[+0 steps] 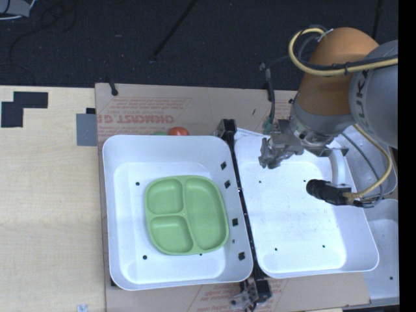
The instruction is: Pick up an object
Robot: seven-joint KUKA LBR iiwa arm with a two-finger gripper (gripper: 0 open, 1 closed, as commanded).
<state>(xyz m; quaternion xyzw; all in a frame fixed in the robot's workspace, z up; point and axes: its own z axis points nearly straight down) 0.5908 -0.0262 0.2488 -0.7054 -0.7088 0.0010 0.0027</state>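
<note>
Nearest the lens, a grey arm with an orange band (338, 70), reaching in from the right over the far side of the right bin (312, 265). Taking the central divider (237, 200) between the two bins as landmark and going left to right: far left of it, pale wooden worktop (45, 200) with black and grey patches near its far edge. Just left of it, the left bin (123, 265), white and shallow, holding a green three-compartment plate (186, 214) lying flat at the bin's middle. Beyond that bin's far rim, left of the divider, a small red-orange object (178, 132), partly hidden. Right of the divider, the right bin, bare white floor. Above its far left part, the gripper (270, 158), pointing down; fingers too small and dark to read, so cannot tell whether open or closed. Nothing seen between them. Further right, a black cylindrical part (327, 191) with yellow cable.
</note>
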